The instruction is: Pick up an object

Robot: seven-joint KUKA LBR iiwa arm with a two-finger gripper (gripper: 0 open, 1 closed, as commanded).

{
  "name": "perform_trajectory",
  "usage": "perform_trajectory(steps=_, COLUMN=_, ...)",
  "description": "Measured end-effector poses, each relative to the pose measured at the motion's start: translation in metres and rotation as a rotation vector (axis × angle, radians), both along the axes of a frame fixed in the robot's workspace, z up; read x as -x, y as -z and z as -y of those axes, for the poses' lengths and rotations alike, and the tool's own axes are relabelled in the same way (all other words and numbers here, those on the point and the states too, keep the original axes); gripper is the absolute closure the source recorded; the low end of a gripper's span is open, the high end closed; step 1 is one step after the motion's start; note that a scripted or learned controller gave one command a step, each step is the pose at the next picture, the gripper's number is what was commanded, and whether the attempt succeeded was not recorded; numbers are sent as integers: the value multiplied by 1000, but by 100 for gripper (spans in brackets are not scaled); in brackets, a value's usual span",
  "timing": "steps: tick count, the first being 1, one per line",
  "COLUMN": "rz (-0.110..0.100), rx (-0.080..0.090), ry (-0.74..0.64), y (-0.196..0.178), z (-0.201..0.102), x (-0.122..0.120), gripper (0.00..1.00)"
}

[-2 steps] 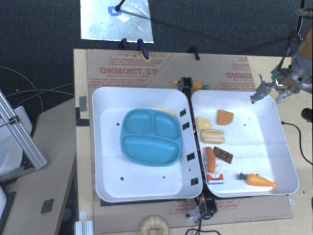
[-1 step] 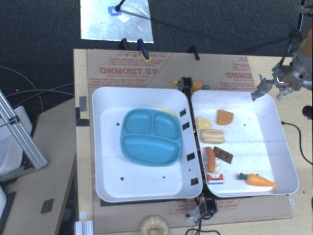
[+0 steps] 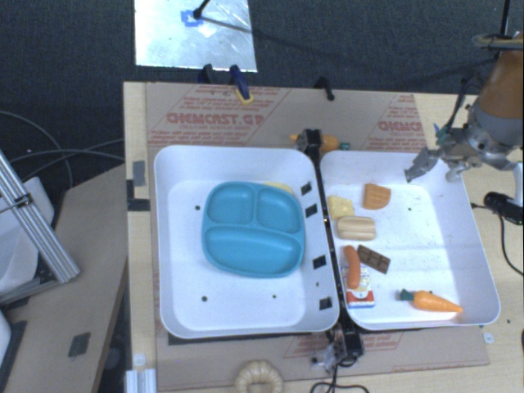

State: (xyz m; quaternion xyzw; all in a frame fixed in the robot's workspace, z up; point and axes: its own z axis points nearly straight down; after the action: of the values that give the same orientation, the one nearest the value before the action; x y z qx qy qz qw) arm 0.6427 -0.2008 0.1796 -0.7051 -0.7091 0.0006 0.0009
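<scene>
Blue three-part plastic tray (image 3: 252, 227) fills the left white bin (image 3: 176, 301), well left of the claw (image 3: 438, 164). Nearer, an orange wedge (image 3: 377, 195), tan roll (image 3: 356, 228) and plastic carrot (image 3: 432, 301) leave bare floor below the claw, which hangs over the right bin's (image 3: 479, 260) far edge; cannot tell its opening.

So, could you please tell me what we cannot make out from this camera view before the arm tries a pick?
- Gripper: small and blurred above the right bin's far corner; whether it is open or shut cannot be told.
- Yellow item: mostly hidden behind the blue tray's far rim in the left bin.
- Small carton: print too small to read.
- Arm: cut off by the view's right edge.
</scene>
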Motion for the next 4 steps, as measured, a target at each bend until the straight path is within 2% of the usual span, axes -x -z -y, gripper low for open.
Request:
perform_trajectory(steps=1, rz=0, rx=0, ry=-2, y=59, z=-5, x=-7, gripper=0)
perform_trajectory(steps=2, rz=7, rx=-1, ry=-2, y=92, z=-5, x=-10, gripper=0)
perform_trajectory(steps=3, rz=18, rx=3, ry=-4, y=76, z=-5, x=-13, gripper=100)
perform_trajectory(steps=4, rz=10, rx=3, ry=2, y=21, z=6, x=-15, gripper=100)
